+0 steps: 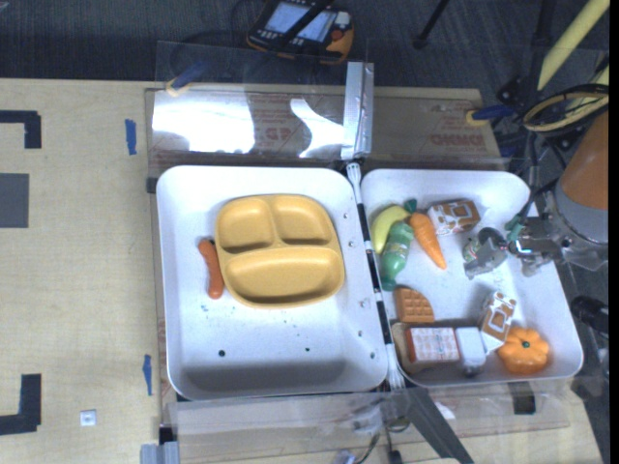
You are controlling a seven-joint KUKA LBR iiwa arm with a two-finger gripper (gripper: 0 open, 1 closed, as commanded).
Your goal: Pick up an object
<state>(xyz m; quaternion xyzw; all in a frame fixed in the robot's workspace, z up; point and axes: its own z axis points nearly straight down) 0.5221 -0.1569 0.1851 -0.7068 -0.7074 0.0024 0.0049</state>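
I'm reaching in from the right, wrist low over the right bin (551, 288), my gripper (484, 249) hanging mid-bin; whether it's open or closed, I cannot tell. Left of it lies the carrot (427, 239), the pumpkin (523, 350) in the near right corner.

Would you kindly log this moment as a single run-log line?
gripper over right bin | nothing seen held | carrot beside it | left bin: yellow tray

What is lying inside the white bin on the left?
The left bin holds a yellow divided plate and an orange-red sausage-like piece at the plate's left edge. A few dark specks dot the floor. Anything beneath the plate is covered.
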